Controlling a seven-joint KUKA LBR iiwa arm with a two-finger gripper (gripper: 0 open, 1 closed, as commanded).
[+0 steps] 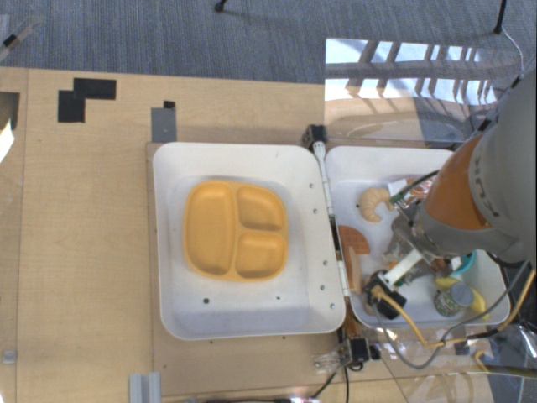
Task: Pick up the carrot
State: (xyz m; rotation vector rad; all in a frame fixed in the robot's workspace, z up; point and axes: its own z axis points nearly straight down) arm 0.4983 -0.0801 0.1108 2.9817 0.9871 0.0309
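Note:
An orange, elongated piece that looks like the carrot (352, 271) lies along the left wall of the right bin (340, 170). A reddish-brown piece (353, 240) sits just above it. My gripper (409, 243) hangs low over the middle of the right bin, to the right of the carrot and apart from it. The grey wrist and orange band hide most of it from above.
A pale croissant (374, 201) lies in the right bin's upper left. A teal item (465, 264), a yellow item (471, 297) and a round grey item (446, 303) crowd its lower right. The left bin (168, 309) holds a yellow divided plate (191, 225).

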